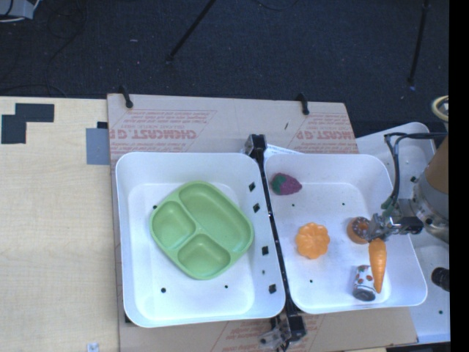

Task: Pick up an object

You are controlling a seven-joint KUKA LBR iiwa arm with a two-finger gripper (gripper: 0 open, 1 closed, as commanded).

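Lying closest to the lens, at the near edge of the right bin (333, 169), a small printed can (363, 282) is resting on its side just below the claw (377, 228), touching the tip of a toy carrot (377, 264). That carrot is pointing down and away from the claw, its broad top sitting right under the metal fingers, which makes it the likeliest target for the pick. Whether it is actually being pinched I cannot tell: the fingertips are merging with the carrot's top and with a small round brown-and-orange piece (358, 230) sitting just to the claw's left, so the claw's state is staying unclear. Further left of the claw an orange pumpkin-like toy (313, 240) is sitting loose on the bin floor, and beyond it, up and to the left, a purple and green toy (286, 185) is lying near the far wall. Well to the left, across the divider, a green sectioned plate (201, 229) is occupying the other bin (139, 182), out of the way. The arm is reaching over the right wall, keeping the claw low among the toys clustered there.
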